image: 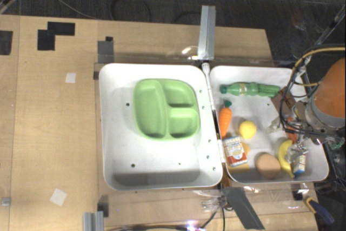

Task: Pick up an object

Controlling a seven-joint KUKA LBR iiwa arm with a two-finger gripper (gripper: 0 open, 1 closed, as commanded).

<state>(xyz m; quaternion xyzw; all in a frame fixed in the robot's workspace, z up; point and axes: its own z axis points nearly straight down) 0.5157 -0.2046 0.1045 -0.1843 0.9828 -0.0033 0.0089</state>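
Observation:
The right bin (270,74) holds several items. A green bottle (250,89) lies along its far wall. An orange carrot (224,120) lies by the left wall, with a yellow lemon (247,130) beside it. A small juice carton (234,151) and a brown egg-shaped object (266,164) sit near the front. A yellow banana (283,154) lies at the front right, next to a small blue and white packet (300,165). My gripper (297,147) hangs low over the bin's right side, just above the banana and the packet. Cables and the wrist partly hide it.
The left bin (116,165) holds a green divided tray (165,108). A metal post (207,32) stands behind the seam between the bins. The arm's orange band (331,89) sits over the right bin's right edge. Wooden bench surface (48,127) lies to the left.

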